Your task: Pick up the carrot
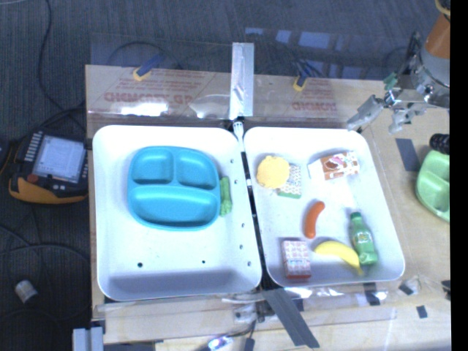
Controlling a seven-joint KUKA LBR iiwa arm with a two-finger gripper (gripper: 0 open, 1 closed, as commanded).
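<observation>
The gripper (387,108) hangs above the bench just past the far right corner of the right bin (385,196), holding nothing, its two fingers spread wide apart. The carrot (314,219) lies in the middle of that bin, tilted a little, well apart from the gripper. Near it sit a banana (338,253) and a green bottle (361,238) to the right, a small patterned box (296,258) at the near edge, and a yellow round toy (273,171) farther back. The left bin (117,269) holds a blue divided plate (174,187).
</observation>
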